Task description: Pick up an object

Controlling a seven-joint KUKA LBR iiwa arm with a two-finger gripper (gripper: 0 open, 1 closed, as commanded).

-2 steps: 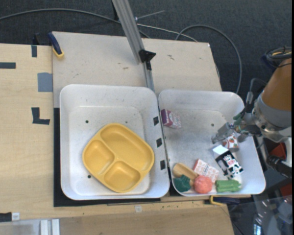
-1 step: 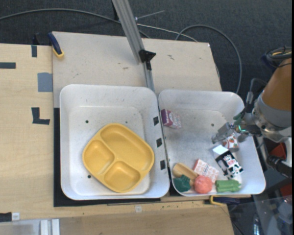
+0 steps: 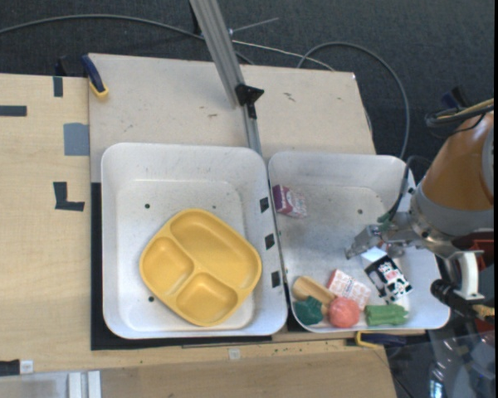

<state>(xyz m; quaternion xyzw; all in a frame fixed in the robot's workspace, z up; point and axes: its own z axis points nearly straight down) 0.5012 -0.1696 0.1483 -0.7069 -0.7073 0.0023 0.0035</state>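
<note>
You've got the gripper [image 3: 367, 243] low over the right bin [image 3: 336, 172], just above a black-and-white carton [image 3: 388, 277]; can't tell its state. Near front wall: pink ball [image 3: 344, 313], 2 green pieces, tan block, red-white packet. Left bin [image 3: 116, 222] has yellow 3-compartment tray [image 3: 201, 266].
</note>
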